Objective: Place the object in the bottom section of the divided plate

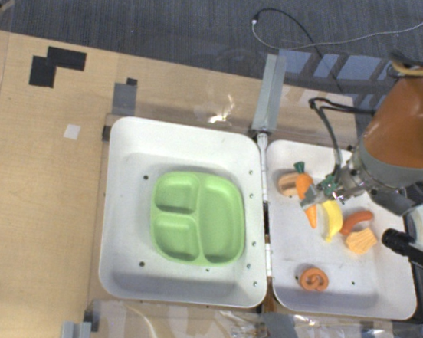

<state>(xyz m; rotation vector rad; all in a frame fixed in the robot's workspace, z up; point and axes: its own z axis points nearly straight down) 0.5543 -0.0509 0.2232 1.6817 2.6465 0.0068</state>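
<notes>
A light green divided plate (224, 222) lies in the left white bin (113, 267), with two small sections on its left and one large section on its right; nothing lies on it. My gripper (323, 190) hangs over the right bin (380, 295), directly above a toy carrot (312, 215) with a green top. The carrot's middle is hidden under the gripper. A yellow banana (333, 220) lies just right of the carrot. I cannot make out whether anything is held.
Also in the right bin: a tan bread-like piece (287, 184) left of the carrot, a red sausage (357, 219), an orange wedge (362, 241) and an orange ring-shaped piece (314, 278) near the front. A raised double rim (265, 210) separates the two bins.
</notes>
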